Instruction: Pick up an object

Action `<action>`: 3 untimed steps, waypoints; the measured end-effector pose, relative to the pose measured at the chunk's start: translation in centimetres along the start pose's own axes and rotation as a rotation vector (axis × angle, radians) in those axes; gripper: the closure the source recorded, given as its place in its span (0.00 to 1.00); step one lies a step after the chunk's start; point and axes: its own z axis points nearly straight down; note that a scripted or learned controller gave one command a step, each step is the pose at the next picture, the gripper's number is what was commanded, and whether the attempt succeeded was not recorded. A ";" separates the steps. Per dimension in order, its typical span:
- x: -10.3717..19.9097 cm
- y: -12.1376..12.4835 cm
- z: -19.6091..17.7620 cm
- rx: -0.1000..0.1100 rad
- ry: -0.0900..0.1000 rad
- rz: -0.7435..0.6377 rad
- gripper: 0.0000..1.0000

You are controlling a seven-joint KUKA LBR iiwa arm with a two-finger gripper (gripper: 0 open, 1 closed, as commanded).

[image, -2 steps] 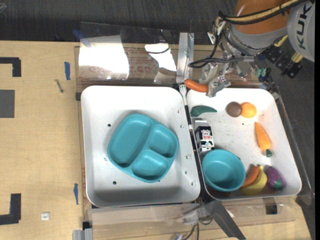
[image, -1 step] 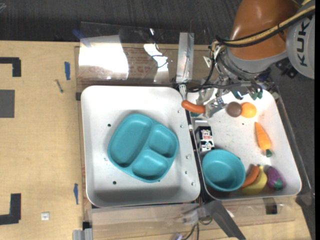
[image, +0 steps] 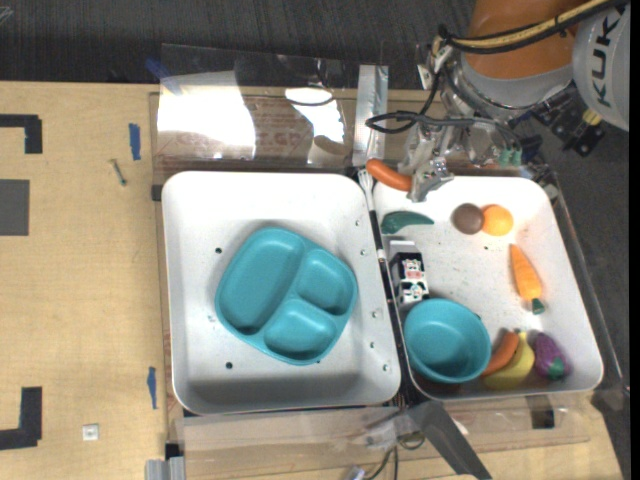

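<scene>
Blue bowl [image: 446,339] — right bin [image: 575,258], among toy food.

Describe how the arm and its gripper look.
The arm is grey with a broad orange band, and part of black lettering shows on its right side. Yellow and black cables loop across it. The gripper is bare silvery metal with black wiring.

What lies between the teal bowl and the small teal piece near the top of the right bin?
In the camera view, a small black-and-white toy lies between the bowl and the teal piece, near the bin's left wall.
</scene>
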 end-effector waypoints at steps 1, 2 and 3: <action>-1.2 -0.8 -1.0 0.000 -0.001 -0.226 1.00; 11.9 -0.1 0.5 -0.001 0.006 -0.293 1.00; 15.5 5.2 1.1 -0.003 0.006 -0.411 1.00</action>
